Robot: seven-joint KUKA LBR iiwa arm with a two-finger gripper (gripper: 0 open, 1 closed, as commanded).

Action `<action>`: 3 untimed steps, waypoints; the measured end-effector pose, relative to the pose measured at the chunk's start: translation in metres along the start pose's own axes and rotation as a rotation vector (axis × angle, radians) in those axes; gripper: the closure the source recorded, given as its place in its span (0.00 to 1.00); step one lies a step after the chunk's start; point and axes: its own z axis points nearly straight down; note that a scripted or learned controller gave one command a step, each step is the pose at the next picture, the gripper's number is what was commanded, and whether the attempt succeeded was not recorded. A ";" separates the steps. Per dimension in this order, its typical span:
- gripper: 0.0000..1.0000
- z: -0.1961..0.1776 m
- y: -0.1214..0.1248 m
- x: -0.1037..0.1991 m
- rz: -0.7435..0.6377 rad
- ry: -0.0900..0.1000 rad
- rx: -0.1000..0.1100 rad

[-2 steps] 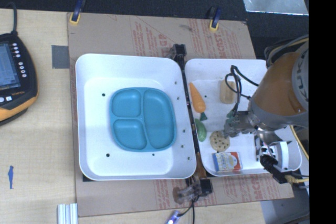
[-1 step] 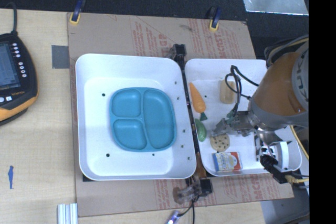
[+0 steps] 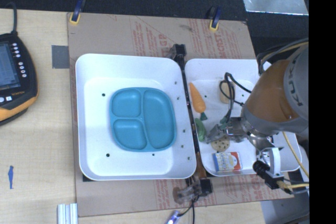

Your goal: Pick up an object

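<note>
Gripper: seen low in the right bin, at the end of the grey arm that enters from three o'clock. Metal fingers are directed toward nine o'clock, over the cookie; their spread cannot be told, and nothing is seen held between them.

Cookie: round, tan with dark specks, lying on the floor of the right bin just at six o'clock of the fingertips, partly covered by them.

Carrot: orange, tapered, lying near the right bin's left wall, at eleven o'clock from the gripper, narrow end toward twelve.

Green item: small, dark green, just at six o'clock of the carrot and beside the gripper at nine; kind not determinable.

Small packet: white, with red and blue print, flat at the bin's near edge, at six o'clock of the cookie.

Left bin: white, shallow, touching the right bin along its side.

Blue plate: three compartments, set at the middle of the left bin, well apart from the gripper.

Cardboard sheet: brown, laid beneath both bins, fixed by two clamps at its twelve o'clock edge.

Control pendant: orange and black, placed on the bench at nine o'clock.
</note>
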 end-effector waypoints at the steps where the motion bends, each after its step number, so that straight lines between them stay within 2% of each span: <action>1: 1.00 -0.012 0.001 -0.001 -0.001 0.000 -0.002; 2: 0.00 -0.012 0.001 -0.001 -0.002 -0.001 -0.002; 3: 1.00 -0.022 0.002 -0.002 -0.002 -0.001 -0.002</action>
